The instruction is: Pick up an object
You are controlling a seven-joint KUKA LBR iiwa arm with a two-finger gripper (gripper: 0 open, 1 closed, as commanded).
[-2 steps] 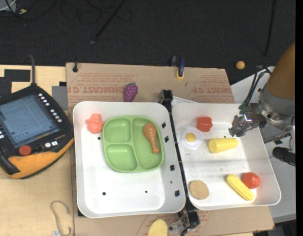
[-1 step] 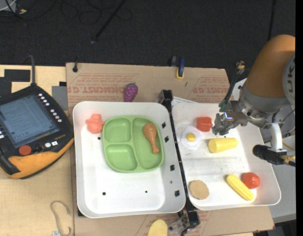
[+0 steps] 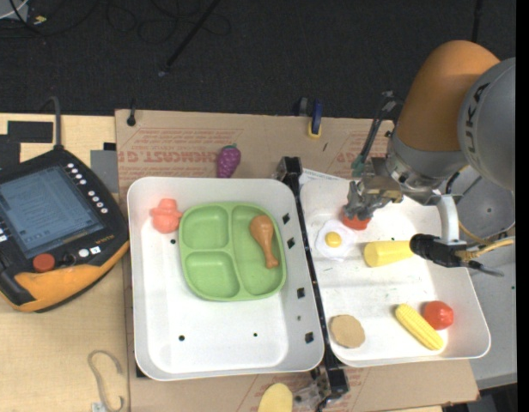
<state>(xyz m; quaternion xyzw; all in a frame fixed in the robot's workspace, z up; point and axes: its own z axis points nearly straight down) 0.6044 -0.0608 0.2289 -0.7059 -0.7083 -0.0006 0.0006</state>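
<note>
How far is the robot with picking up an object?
Done: the gripper has reached the right bin and sits low over a small red object. In hand: nothing visibly lifted. Left: closing on the object and raising it.

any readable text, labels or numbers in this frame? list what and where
Red print on the cardboard sheet under the bins: appears upside down, too blurred to read for sure.
Teach pendant screen: lines of text, too small to read.
Pendant buttons: markings too small to read.
White bins, green tray, toy food: no text visible.
</note>
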